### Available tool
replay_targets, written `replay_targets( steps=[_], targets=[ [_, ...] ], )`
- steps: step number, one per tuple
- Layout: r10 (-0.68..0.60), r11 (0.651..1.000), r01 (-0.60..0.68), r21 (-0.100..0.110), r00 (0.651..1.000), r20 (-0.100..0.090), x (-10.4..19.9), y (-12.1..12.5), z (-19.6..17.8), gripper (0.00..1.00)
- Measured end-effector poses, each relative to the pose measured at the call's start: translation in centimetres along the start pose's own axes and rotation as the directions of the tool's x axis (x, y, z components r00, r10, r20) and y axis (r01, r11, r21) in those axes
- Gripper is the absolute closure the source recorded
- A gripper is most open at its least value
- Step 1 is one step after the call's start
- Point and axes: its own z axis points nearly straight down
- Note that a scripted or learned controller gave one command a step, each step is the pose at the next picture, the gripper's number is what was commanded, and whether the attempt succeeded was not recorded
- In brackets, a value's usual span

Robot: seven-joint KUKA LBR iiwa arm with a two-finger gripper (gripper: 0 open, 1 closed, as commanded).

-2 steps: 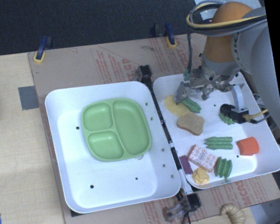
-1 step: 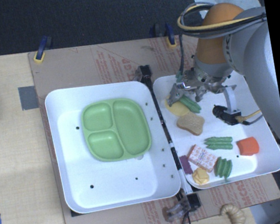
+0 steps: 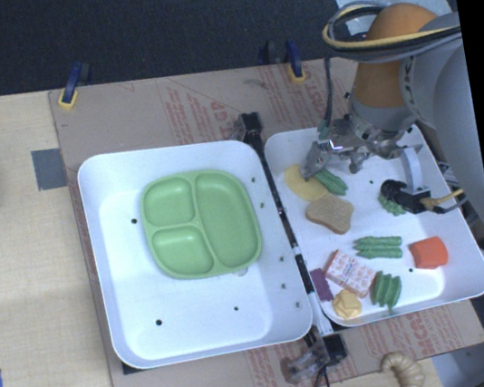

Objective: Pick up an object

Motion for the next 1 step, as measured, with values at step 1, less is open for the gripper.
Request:
replay_targets(
  steps=[1],
  targets=[
    [-0.003, 1.000, 0.003, 0.004, 1.000, 0.000, 1.72, -0.04, 0.04, 0.00]
  ],
)
